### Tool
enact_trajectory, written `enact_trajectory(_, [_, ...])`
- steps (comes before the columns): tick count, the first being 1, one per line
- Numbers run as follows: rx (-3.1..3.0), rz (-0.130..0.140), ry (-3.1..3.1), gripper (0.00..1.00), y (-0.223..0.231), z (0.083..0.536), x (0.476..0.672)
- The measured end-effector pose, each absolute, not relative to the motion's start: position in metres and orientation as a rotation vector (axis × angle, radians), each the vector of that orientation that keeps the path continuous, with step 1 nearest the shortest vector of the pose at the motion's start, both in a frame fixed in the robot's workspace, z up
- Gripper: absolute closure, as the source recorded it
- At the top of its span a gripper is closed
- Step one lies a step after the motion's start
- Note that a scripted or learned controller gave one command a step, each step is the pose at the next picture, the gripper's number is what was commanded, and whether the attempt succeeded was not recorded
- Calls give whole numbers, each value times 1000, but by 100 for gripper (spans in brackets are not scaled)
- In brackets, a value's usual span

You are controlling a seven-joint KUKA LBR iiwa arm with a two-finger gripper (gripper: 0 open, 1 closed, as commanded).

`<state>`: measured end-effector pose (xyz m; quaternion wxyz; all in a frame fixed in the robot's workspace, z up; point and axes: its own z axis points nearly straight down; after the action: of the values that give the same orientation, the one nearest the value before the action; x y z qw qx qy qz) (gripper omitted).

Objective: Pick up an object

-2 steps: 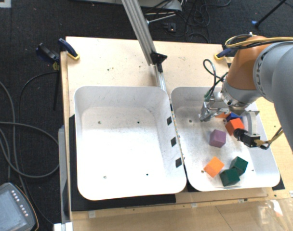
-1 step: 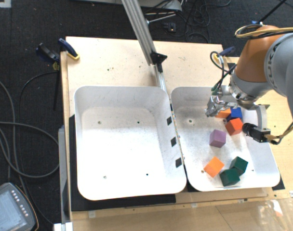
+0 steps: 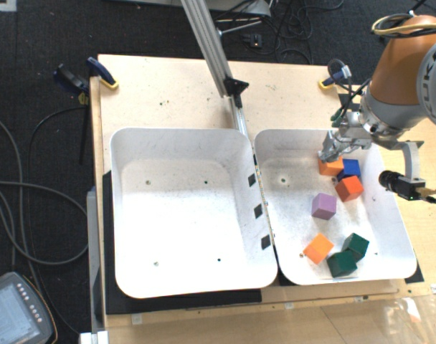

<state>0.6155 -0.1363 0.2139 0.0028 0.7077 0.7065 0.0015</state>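
Blocks lie in the right bin (image 3: 390,228): you see the gripper (image 3: 334,151) low over an orange block (image 3: 330,167), touching a blue block (image 3: 351,168) and a red block (image 3: 349,187). I cannot tell its state. A purple block (image 3: 323,206) sits near.

A robotics lab: a pale desk (image 3: 168,92) clamped at its corners, cables (image 3: 24,192) trailing over dark carpet (image 3: 31,34), and a teach pendant (image 3: 13,310).
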Motion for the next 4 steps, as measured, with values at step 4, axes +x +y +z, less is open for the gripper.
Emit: enact_trajectory(4, [2213,1,2232,100,29,253,593])
